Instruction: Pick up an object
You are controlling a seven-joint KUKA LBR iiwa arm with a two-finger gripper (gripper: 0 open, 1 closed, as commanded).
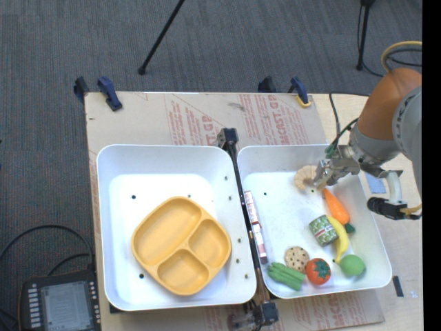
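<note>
Your gripper (324, 173) sits low in the right bin (275, 205), at a tan pastry (303, 178) by the far wall; can't tell if it's spread or pinching. The carrot (335, 205) lies just beside it (can, banana, tomato, lime nearer the front). A yellow divided plate (180, 244) is in the left bin (124, 171).

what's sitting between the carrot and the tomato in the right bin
In the camera view, between the carrot and the tomato sit a small green can and, beside it, a banana.
</note>
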